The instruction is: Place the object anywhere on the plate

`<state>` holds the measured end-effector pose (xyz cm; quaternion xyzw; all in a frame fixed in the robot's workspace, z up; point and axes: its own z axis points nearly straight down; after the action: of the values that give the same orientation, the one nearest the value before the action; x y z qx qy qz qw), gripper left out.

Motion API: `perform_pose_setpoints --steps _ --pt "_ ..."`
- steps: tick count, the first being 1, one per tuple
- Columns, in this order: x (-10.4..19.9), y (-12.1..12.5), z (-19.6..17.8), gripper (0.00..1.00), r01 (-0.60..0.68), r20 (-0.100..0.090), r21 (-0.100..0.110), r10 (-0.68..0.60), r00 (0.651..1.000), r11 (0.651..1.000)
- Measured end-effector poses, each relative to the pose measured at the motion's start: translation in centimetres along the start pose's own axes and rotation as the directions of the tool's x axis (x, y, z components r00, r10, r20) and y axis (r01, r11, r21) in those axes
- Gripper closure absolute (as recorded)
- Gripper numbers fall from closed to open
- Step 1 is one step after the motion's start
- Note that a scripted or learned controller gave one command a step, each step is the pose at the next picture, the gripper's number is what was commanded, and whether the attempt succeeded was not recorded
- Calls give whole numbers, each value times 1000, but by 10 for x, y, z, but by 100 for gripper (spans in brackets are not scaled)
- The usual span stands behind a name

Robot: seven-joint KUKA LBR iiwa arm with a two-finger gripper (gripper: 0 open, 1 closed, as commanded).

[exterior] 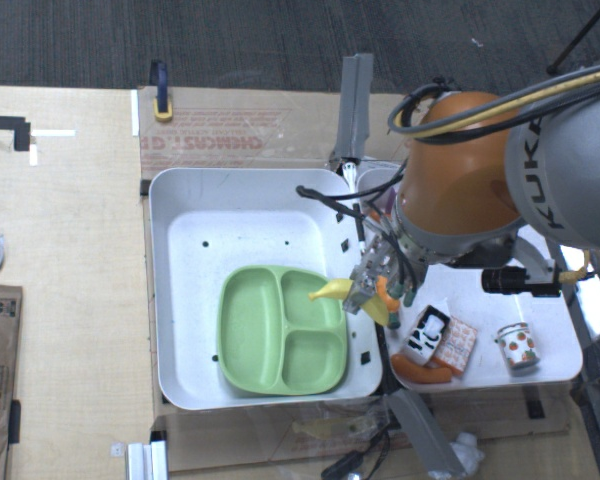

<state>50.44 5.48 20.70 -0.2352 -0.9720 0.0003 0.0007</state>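
A light green divided plate lies in the left white bin. A yellow banana-shaped toy hangs over the plate's right rim. Its pointed end is over the plate's upper right compartment and its other end reaches toward the bin divider. My gripper comes down from the orange-banded wrist and is shut on the middle of this yellow toy. The fingers hide part of the toy. A small orange piece shows right beside the fingers.
The right bin holds a black-and-white box, a pinkish packet, a red sausage-like toy and a small spotted cup. The arm's bulk covers that bin's upper part. A blue-and-yellow clamp sits on the bench behind.
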Motion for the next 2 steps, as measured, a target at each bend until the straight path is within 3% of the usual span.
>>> perform_pose_setpoints --steps 1,2 --pt "-36 23 3 100 84 2 0 -84 996 996" --pt "28 44 36 100 432 -1 0 -432 902 902"
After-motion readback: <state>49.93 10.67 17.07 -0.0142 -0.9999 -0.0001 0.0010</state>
